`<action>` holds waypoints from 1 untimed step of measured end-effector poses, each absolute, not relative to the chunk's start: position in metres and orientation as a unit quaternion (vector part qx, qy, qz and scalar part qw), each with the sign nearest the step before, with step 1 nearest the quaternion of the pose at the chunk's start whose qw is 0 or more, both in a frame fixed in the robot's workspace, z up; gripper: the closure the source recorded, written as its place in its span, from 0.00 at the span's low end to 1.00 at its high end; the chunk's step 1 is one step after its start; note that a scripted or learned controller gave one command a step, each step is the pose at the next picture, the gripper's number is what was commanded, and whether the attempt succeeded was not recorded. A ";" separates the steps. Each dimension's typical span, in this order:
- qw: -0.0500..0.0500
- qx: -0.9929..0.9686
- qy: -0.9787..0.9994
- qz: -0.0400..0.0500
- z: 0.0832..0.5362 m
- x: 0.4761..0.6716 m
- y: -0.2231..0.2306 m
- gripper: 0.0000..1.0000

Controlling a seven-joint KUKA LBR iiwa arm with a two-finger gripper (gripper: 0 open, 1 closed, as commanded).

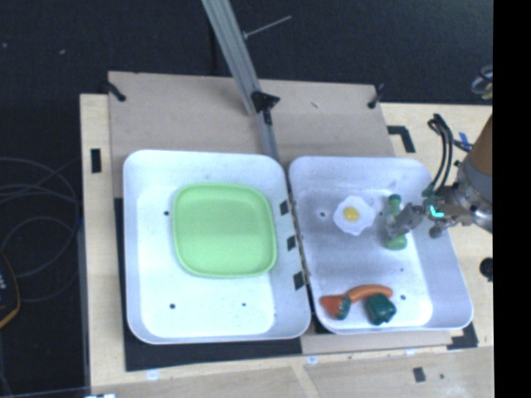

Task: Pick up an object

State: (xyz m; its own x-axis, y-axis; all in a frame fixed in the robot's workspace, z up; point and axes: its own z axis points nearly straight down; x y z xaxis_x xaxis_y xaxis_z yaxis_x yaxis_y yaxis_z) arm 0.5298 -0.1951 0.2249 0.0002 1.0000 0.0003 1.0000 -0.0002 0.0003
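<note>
The pincer (404, 220) hangs low in the right bin (440, 301), over a green object (396, 240) beside the fried-egg toy (353, 215); whether its fingers are spread or pinching, I cannot tell. A carrot (358, 295) and teal piece (381, 308) lie nearer. A green plate (224, 230) fills the left bin (149, 305).

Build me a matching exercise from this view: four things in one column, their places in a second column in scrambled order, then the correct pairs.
Things:
1. green plate
2. fried egg toy
3. orange carrot toy
4. claw

Places:
A. near the front wall of the right bin
B. over the right bin, at a green item by its right side
C. in the left bin
D. middle of the right bin, left of the claw

Pairs: 1-C, 2-D, 3-A, 4-B
</note>
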 end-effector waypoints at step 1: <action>0.000 -0.707 -0.707 0.000 0.225 0.530 -0.195 0.00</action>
State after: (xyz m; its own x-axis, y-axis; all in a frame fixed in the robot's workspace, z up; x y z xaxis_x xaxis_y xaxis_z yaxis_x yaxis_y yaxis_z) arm 0.5298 -0.1951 0.2249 0.0002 1.0000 0.0003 1.0000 -0.0002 0.0003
